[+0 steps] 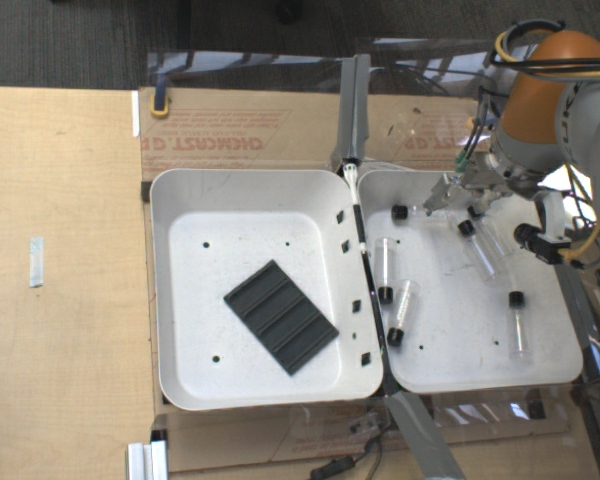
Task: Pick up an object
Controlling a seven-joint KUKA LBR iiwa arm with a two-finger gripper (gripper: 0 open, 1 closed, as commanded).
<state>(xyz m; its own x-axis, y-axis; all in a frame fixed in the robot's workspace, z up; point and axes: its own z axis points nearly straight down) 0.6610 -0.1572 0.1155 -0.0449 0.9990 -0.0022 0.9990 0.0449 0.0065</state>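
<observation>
Black ribbed slab (281,316) in left bin (170,298); clear tubes (405,304) in right bin (555,353); gripper (467,190) state unclear.

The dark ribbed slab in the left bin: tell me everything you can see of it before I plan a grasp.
The dark ribbed slab is a flat, charcoal-black rectangle with ridges running along its length, matte like rubber or plastic. It lies flat on the floor of the left bin, turned diagonally, one corner toward the bin's far side and one toward its near right corner. It sits right of centre, apart from the walls; nothing touches it but the floor.
</observation>
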